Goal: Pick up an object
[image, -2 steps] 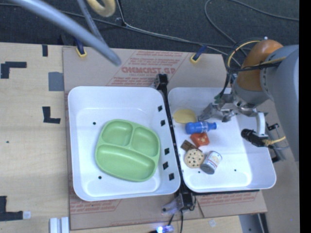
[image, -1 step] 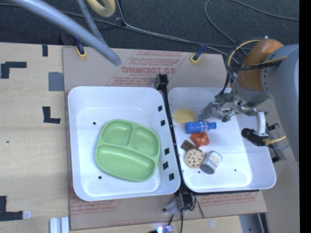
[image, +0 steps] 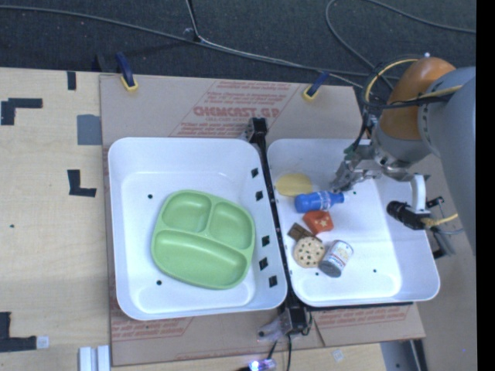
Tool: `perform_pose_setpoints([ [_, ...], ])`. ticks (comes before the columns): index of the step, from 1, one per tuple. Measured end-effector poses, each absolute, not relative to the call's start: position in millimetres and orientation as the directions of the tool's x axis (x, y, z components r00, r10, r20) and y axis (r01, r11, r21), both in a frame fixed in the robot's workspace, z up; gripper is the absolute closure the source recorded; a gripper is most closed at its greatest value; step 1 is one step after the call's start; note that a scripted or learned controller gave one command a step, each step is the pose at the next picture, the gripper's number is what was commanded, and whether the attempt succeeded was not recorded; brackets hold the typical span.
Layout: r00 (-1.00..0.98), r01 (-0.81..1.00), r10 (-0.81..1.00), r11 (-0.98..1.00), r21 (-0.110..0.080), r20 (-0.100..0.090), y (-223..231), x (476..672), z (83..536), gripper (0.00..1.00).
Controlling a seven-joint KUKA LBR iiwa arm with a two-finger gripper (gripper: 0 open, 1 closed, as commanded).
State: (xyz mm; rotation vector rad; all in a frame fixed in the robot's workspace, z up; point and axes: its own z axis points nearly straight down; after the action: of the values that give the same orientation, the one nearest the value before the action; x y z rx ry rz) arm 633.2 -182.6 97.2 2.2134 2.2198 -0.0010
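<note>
The tool (image: 346, 178) hangs low in the right bin (image: 387, 277); whether it grips anything, I cannot tell. Just below its tip lies a blue bottle (image: 318, 201), with a yellow piece (image: 294, 184) beside and a can (image: 336, 257) further down.

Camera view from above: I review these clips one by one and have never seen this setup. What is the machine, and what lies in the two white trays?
This is one fixed camera looking down at a slant on a bench. The grey robot arm with an orange band reaches in from the right; its claw hangs low over the right shallow white bin, close to the blue plastic bottle. Nothing can be seen held in the claw. That bin also holds a yellow oval piece, a small orange-red block, a round speckled cookie, a brown bar and a small silver can. The left shallow white bin holds a green divided plate.
</note>
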Motion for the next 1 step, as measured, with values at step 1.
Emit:
perform_pose_setpoints([
  [1, -0.002, 1.000, 1.000, 0.002, 0.002, 0.000, -173.0, 633.9, 144.1, 1.00],
])
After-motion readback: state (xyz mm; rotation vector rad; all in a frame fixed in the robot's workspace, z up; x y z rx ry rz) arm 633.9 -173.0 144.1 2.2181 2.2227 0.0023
